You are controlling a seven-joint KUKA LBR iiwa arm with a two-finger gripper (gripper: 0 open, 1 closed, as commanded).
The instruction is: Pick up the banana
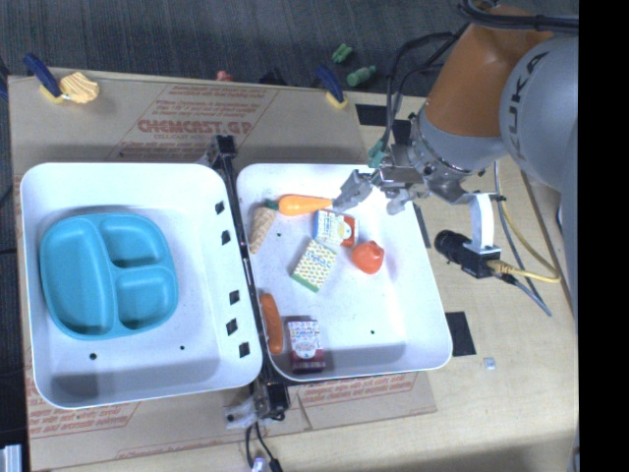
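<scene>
Hovering Over the Cluttered Bin, Nothing in the Claw

The gripper [372, 193] hangs just beyond the orange carrot [303, 205], on the arm's side of it, above the food-filled bin [413, 298]. Its fingers look spread apart with nothing between them, probably because no grasp has begun. The likeliest banana [261, 226] is the pale yellow piece on the carrot's other side, tucked against the bin's wall. At this size it could be corn instead. Lying against the wall leaves little finger room, so I judge a descent along its length would suit.
</scene>
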